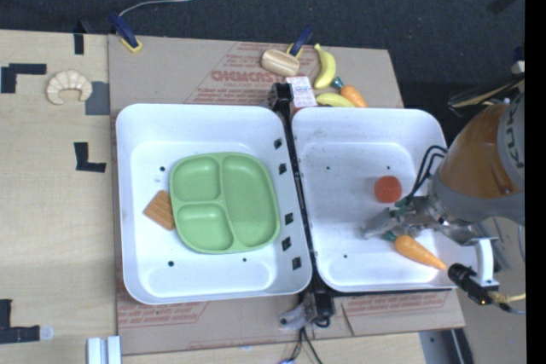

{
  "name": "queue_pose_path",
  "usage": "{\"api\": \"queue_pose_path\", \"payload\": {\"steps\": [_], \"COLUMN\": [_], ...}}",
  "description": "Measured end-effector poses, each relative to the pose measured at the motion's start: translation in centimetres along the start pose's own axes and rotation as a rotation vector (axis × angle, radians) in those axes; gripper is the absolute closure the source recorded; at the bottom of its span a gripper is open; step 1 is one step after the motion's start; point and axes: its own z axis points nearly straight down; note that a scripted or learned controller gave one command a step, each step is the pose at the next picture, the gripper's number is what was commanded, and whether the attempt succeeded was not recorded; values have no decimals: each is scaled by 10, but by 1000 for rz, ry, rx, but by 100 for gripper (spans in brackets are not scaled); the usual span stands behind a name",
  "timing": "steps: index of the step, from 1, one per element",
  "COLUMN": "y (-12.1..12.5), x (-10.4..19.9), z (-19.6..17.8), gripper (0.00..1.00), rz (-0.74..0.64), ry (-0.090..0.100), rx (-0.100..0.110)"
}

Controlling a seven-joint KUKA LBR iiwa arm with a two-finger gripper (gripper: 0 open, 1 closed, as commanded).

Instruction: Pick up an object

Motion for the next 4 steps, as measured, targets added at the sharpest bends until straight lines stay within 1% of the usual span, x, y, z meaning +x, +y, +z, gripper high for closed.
{"api": "queue_pose_path", "payload": {"steps": [1, 2, 3, 4], "y": [0, 19, 45, 45], "x": [1, 67, 2, 2], "z": [-9, 9, -84, -83], "gripper": [100, 100, 100, 0], "rz": [-1, 0, 1, 0], "ry": [1, 4, 1, 2], "rx": [1, 3, 5, 7]}}
